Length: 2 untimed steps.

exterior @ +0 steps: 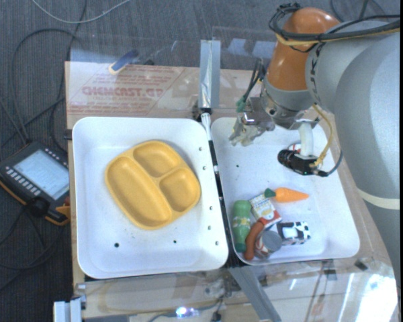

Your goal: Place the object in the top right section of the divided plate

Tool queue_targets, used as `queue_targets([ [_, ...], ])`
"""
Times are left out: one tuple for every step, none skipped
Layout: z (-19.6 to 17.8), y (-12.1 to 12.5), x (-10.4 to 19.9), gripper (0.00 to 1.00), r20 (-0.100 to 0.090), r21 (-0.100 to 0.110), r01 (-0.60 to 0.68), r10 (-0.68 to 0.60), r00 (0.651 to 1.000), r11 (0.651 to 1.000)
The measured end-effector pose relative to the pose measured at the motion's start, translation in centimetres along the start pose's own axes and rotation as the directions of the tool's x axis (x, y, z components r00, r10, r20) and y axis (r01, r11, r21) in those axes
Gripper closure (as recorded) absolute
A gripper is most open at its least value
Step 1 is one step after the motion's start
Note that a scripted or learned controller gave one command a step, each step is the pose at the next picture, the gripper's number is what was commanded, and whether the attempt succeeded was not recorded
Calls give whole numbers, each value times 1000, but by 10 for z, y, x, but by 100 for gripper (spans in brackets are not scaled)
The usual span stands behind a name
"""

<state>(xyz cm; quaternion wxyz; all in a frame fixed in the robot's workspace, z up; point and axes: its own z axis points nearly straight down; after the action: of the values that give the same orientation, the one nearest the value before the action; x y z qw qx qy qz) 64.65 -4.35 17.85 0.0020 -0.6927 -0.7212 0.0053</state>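
The gripper [244,131] hangs over the right bin's [336,206] far end with nothing between its narrowly parted fingers. The toys [269,221] lie nearer the camera; the yellow plate [153,183] sits left. Picking comes first: descend onto 1 toy.

The arm [363,79] is cut off by the right edge and the top edge, so its base is hidden. It also covers the far right corner of the right bin [336,247]. The claw [245,131] is small and a little blurred; its finger opening is not clear. In the toy pile, the grey piece [272,241] lies partly under the black-and-white toy [295,231], and its shape is not clear. The print on the small carton [263,206] is too small to read. The tabletop [87,79] is mostly covered by the bins.
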Motion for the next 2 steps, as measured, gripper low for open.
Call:
queue_targets([
  [-19, -47, 46, 100, -3, -1, 215, -215, 977, 977],
  [-120, -103, 36, 100, -2, -8, -131, 131, 991, 991],
])
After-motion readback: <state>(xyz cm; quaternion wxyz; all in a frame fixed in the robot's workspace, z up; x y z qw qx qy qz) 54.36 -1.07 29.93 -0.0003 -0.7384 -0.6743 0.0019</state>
